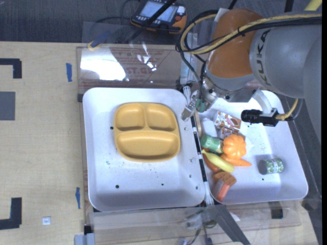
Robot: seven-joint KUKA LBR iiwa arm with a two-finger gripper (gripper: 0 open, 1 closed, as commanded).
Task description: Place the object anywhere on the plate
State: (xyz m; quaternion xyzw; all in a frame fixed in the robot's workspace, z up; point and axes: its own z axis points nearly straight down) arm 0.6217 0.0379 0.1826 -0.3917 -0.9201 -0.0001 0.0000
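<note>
Tool [190, 110] over the seam between bins, grip state impossible to tell. Pumpkin [234, 146] in the right bin, at four o'clock from it, well apart. Plate [147, 131] at eight o'clock.

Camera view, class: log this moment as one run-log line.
claw: over divider between bins, grip unclear | plate: left bin, bare | toy food pile: right bin | can: right bin, lying | placing: not done

Yellow three-compartment plate [147, 130] flat in left bin [102, 177]; small green object [202, 105] above bin divider.
</note>
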